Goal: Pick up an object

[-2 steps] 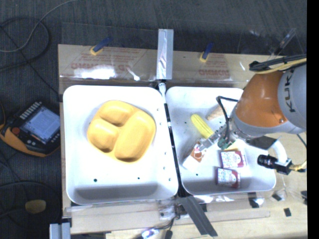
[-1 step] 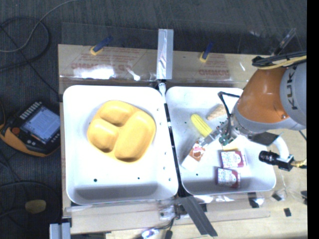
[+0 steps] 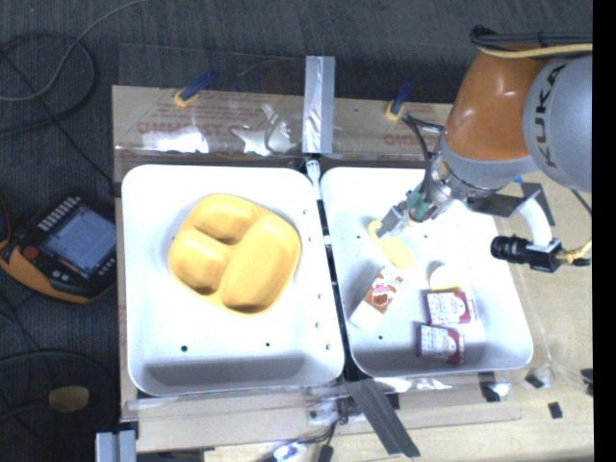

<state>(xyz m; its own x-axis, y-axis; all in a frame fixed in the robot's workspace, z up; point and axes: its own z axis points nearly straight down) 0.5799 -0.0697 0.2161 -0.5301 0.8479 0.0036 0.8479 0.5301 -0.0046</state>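
Objects for picking lie in both white bins. In the right bin the gripper hangs low over the upper left part of the floor, its tip just above a small pale yellow piece that lies flat on the white bottom. Whether the tip touches that piece cannot be told from this slant, and the jaws are too small and too hidden by the wrist to say whether they stand apart or together; nothing can be seen between them.

Below the yellow piece, a small white packet with a red and brown print lies tilted near the bin's left wall. To its right sits a dark red packet with a white label, with a pale yellow object just behind it, touching or nearly touching its top edge. A second dark red packet lies just below the first, close to the bin's front wall.

The left bin holds one large yellow lumpy thing, like a soft cushion with three rounded lobes, resting in the middle.

The arm comes in from the right, its orange band over the right bin's upper corner. A black handheld controller lies on the dark floor left of the bench.
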